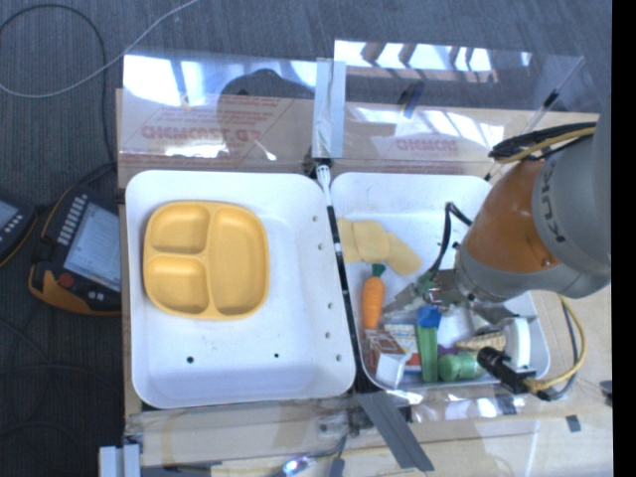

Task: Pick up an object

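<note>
My gripper point(429, 296) hangs low in the right bin point(397, 192), under the orange band of the arm point(512, 227). Its tip is just above a pile of small items. An orange carrot point(372, 301) lies to its left, and a pale yellow soft piece point(383, 244) sits above that. A green bottle point(428, 351) with a blue cap point(428, 318) stands right below the tip. A red and white packet point(386, 346) and a green round thing point(459, 367) lie near the bin's front. The wrist hides how the fingers stand.
The left bin point(199, 366) holds a yellow divided plate point(207, 258). A clear plastic wall point(328, 97) rises behind both bins. A teach pendant point(75, 251) lies on the floor at the left. The arm's body covers the right bin's right side.
</note>
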### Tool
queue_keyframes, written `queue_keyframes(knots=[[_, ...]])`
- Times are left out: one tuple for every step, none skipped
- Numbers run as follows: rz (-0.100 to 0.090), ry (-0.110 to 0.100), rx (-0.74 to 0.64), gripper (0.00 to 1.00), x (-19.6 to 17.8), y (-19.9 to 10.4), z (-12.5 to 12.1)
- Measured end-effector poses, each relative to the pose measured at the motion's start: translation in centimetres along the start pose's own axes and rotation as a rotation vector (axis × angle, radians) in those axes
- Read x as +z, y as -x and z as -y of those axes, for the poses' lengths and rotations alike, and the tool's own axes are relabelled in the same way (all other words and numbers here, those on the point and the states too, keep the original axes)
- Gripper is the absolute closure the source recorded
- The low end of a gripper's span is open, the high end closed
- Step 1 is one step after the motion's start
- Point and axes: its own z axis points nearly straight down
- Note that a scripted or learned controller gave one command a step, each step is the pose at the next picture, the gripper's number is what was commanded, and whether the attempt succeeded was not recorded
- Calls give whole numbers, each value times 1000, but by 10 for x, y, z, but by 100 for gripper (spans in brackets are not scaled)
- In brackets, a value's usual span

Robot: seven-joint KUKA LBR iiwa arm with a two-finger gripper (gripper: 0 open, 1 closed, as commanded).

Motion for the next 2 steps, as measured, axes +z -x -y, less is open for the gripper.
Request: queue_keyframes(knots=[[-4,4,-1,100,-7,-1,-4],[-3,-7,114,100,-131,-69,-8]])
